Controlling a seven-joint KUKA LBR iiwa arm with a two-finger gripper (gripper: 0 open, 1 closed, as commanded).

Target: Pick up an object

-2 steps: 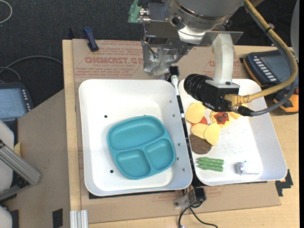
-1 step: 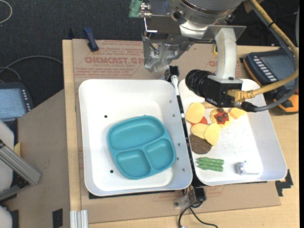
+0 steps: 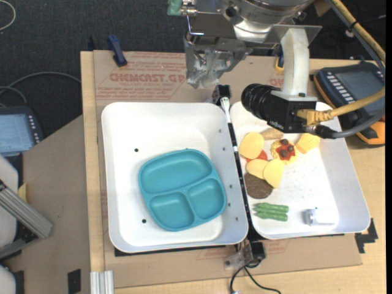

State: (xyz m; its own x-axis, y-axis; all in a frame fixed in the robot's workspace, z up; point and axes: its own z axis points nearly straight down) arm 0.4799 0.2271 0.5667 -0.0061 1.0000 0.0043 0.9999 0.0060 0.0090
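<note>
On the brown bench [image 3: 67,182], two white bins [image 3: 122,164], dark floor [image 3: 43,29] behind

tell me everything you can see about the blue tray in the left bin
The blue tray is a teal, smooth, plastic-looking plate with rounded corners and three compartments: one wide section along its upper left and two smaller ones along its lower right. It holds nothing. It lies flat and right side up on the floor of the left bin, turned at a slight angle, towards the bin's lower right. Nothing but the bin touches it; the gripper is well above it in the view, past the bin's far rim.
</note>
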